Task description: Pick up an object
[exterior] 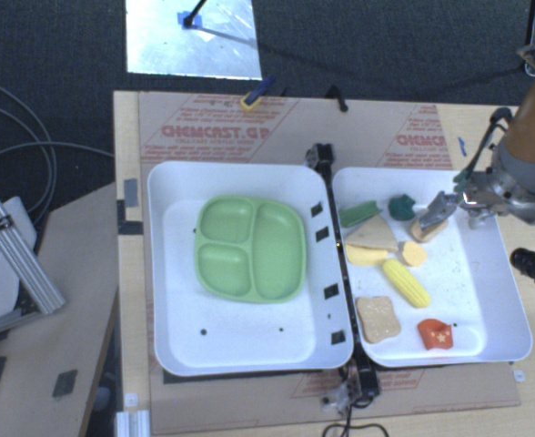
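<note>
Arm: the grey arm (pixel 531 144) reached in from the right edge, over the upper part of the right bin, with its orange band showing near the top right corner
Claw: the gripper (pixel 436 215) hung low over the upper middle of the right bin, pointing down and to the left; I could not tell whether it was spread or pressed together, as the tips blurred into the food below
Under the claw: a tan piece of toy food (pixel 429 229) lay just under the tips, touching or nearly touching them; nothing was plainly lifted
Right bin: the white bin (pixel 509 299) held the toy food in a loose cluster toward its left half
Green bits: a light green piece (pixel 358 213) lay near the left wall, and a dark green piece (pixel 401 208) sat just beside the claw
Yellow bits: a pale wedge (pixel 373 234) lay on a yellow banana-like piece (pixel 369 256), with a corn cob (pixel 406 282) slanting below them
Lower bits: a slice of bread (pixel 378 318) lay near the front, and a red piece (pixel 437 334) sat to its right, apart from it
Left bin: the other white bin (pixel 172 244) held a green divided plate (pixel 251 248) lying flat near its middle
Bench: brown printed cardboard (pixel 213 130) lay under both bins
</note>
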Available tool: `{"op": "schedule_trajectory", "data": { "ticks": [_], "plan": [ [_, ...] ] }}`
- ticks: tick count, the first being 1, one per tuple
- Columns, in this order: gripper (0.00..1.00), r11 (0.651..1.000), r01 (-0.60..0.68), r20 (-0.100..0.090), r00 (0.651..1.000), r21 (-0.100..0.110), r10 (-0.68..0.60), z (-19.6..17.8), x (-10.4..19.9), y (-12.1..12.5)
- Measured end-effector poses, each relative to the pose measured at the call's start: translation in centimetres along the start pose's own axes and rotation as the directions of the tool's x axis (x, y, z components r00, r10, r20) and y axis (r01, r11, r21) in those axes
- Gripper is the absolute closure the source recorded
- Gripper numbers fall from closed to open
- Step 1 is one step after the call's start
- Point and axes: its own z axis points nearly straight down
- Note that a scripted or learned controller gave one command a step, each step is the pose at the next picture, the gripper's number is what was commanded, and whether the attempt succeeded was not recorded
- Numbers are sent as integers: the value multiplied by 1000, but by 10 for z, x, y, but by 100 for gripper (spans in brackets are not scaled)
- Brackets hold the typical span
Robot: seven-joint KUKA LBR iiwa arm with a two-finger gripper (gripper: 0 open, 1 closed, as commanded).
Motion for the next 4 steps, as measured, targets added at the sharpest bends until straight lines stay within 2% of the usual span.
{"op": "schedule_trajectory", "data": {
  "ticks": [1, 2, 3, 4],
  "plan": [
    [0, 1000, -3, -2, 1000, 4, 3, 71, -6, -24],
    [0, 1000, 2, -3, 1000, 3, -2, 28, 53, -85],
    [100, 1000, 0, 0, 1000, -4, 0, 19, 50, -81],
    [100, 1000, 6, 0, 1000, -3, -6, 26, 112, -31]
  ]
}}
